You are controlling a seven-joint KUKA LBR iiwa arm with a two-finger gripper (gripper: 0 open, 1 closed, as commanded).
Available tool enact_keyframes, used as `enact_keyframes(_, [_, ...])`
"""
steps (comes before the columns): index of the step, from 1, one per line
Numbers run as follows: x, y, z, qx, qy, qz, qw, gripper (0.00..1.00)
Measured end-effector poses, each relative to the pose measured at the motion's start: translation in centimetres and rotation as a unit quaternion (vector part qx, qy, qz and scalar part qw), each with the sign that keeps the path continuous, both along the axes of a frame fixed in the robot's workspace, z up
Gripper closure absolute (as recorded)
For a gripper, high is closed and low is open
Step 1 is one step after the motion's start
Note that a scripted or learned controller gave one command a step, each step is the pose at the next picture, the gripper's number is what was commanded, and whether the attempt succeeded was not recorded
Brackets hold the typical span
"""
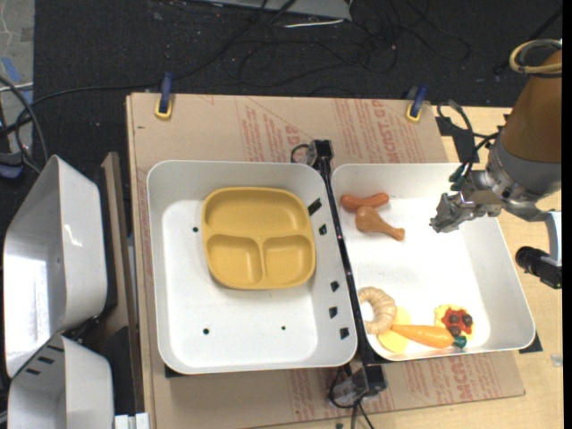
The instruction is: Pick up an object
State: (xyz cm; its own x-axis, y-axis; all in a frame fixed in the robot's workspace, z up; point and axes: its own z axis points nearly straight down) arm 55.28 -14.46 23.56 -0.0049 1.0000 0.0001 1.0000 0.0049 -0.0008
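Dark carpet strewn with cables is surrounding a cardboard-topped bench (pixel 268 128), and on it two shallow white bins are sitting side by side. Inside the left bin (pixel 170 266) a yellow divided plate (pixel 259 238) is lying toward its far edge.

Over the right bin (pixel 500 275), near its far right corner, the gripper (pixel 444 221) is hanging with nothing between its fingers; it is too small and dark to tell whether they are spread or closed.

Nearest to it, toward the bin's far left corner, a toy drumstick (pixel 379 223) is lying, its long axis running roughly along the far edge and dipping slightly toward the gripper, the thin end pointing at the fingers. Just behind it, touching or almost touching, an orange sausage (pixel 364 201) is lying nearly parallel to the far edge. Judging from this, the drumstick is looking like the likeliest pick: a short move toward the left wall, then a descent, with the fingers closing across the narrow width rather than along the length. The sausage's closeness may be crowding the far finger.

Along the near edge, well apart from the gripper, a cluster is resting: a pale curled shrimp-like piece (pixel 376 307), an orange carrot (pixel 422 334) on a yellow slab (pixel 393 341), and a small red-and-yellow piece (pixel 455 318) near the near right corner. Between gripper and drumstick the bin floor is lying bare.
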Motion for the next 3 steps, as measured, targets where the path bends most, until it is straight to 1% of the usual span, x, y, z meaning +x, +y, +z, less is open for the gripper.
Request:
enact_keyframes(1, [-0.1, 5.1, -0.6, 0.0001, 0.0, 0.001, 1.0, 1.0])
enact_keyframes(2, [-1.3, 9.5, 0.1, 0.0008, 0.0, 0.001, 1.0, 1.0])
enact_keyframes(3, [-2.8, 14.4, -1.0, 0.0006, 0.001, 0.001, 1.0, 1.0])
